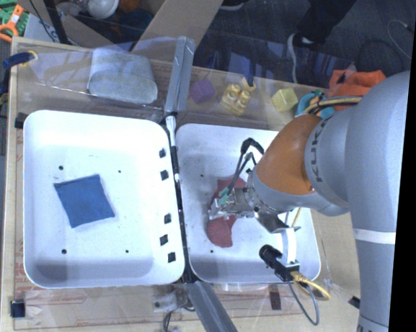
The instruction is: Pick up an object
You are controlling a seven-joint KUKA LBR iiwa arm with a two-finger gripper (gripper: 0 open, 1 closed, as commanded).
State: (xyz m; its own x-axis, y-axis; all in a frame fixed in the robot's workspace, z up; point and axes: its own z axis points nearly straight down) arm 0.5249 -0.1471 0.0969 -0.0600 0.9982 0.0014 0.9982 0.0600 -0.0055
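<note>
A dark red, soft-looking object [222, 230] lies in the right bin [198, 197], with part of it reaching up toward the arm at about mid-bin. My gripper [223, 203] hangs low directly over this red object, coming in from the right under the orange band. Its fingertips sit against the top of the object. A blue square pad [84, 199] lies flat in the left bin [44, 140], tilted slightly.
Behind the bins on the bench sit a grey pouch [123, 77], a purple block [202, 90], a yellow toy [236, 97] and a yellow-green block [285, 99]. A divider with black clips [169, 209] separates the bins.
</note>
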